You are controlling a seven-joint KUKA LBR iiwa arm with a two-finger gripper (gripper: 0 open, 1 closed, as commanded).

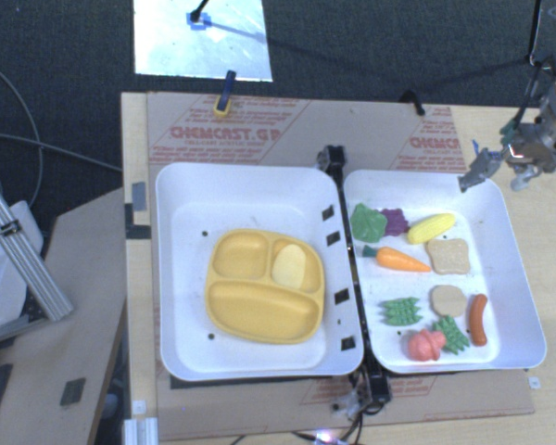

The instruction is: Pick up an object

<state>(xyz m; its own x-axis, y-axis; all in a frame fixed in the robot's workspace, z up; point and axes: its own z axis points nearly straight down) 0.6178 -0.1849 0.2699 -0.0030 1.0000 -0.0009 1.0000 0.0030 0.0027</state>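
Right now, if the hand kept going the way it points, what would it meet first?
The hand sits at the right bin's upper right corner, pointing down and to the left in the picture. On that line the yellow corn looks like the first toy met, though height above the bin is unclear.

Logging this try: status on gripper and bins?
Two-finger gripper above right bin's far right corner, nothing between fingers. Orange toy carrot, yellow corn cob lie untouched. Yellow divided tray in left bin.
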